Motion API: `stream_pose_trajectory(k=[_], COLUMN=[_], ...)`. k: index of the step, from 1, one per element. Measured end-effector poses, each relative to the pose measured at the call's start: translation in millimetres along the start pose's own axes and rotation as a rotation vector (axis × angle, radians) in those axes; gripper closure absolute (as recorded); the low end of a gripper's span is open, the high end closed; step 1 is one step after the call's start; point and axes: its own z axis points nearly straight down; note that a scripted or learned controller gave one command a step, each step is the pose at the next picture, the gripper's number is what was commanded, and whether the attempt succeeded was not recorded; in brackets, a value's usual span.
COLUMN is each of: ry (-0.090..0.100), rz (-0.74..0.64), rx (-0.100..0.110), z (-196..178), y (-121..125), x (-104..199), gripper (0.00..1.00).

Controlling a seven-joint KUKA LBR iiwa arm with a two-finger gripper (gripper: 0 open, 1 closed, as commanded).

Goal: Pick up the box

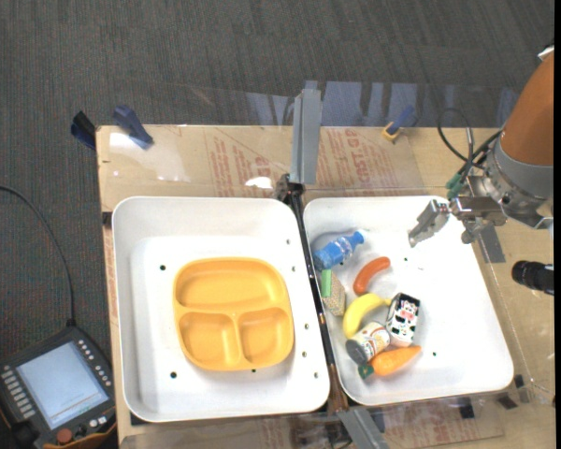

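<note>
STEP: approach | BOX: small carton (405, 314) in right bin (467, 344), beside banana (360, 311) | JAWS (428, 224): apart, unloaded, above bin's far side | NEXT: descend nearer, straddle carton.

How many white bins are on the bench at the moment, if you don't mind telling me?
2. The left bin holds a yellow divided plate; the right bin holds the toy food and the box.

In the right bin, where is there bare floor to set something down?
Bare floor: the right side of the right white bin, beyond the small patterned box, and its top strip. Crowded: the left side, around the yellow banana and blue bottle.
</note>
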Motion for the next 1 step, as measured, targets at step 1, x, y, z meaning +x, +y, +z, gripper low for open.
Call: stream_pose_trajectory(k=[1], ry=[0.0], rz=[-0.045], rx=[0.001], z=[93.0], y=[0.8], x=[52.6], gripper=[0.0])
